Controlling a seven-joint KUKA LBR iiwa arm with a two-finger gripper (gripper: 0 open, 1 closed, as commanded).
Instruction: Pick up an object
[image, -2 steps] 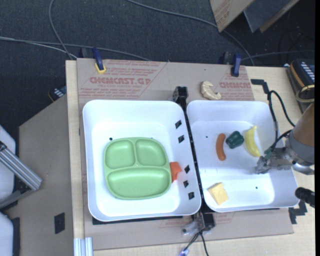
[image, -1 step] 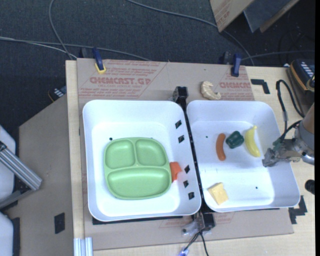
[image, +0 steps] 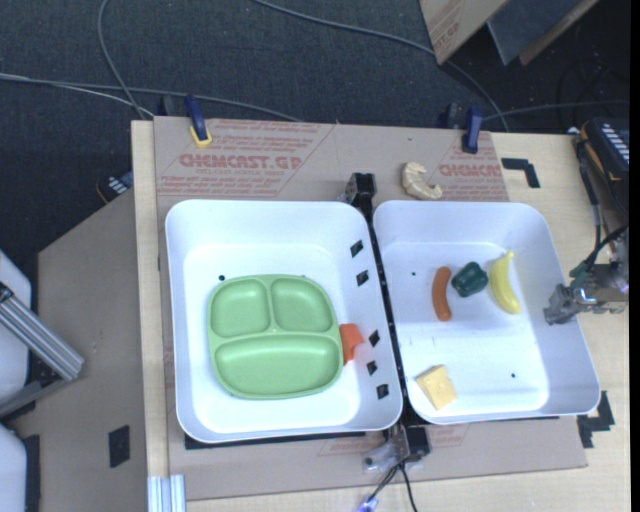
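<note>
Pale board covers the bench (image: 270, 165), with red print along its far edge, and two white bins sit on it side by side. The banana (image: 505, 283) lies in the right bin (image: 560, 395), near the gripper (image: 572, 303) and on its view-left side, a little farther up the frame; the two are apart, with bare bin floor and the rim between them. The gripper sits low at the bin's right rim, holding nothing that can be seen, and whether it is clenched or released cannot be told from here. Just beyond the banana from the gripper is a dark green lump (image: 469, 279), and past that a sausage (image: 441, 293) lying lengthwise. A yellow wedge (image: 436, 386) rests well away from the gripper, toward the bin's near left corner. In the left bin (image: 190, 240), farthest from the gripper, a green plate (image: 274, 335) with three wells lies flat, an orange piece (image: 350, 343) touching its right edge. A beige piece (image: 421, 181) lies on the board behind the right bin.
</note>
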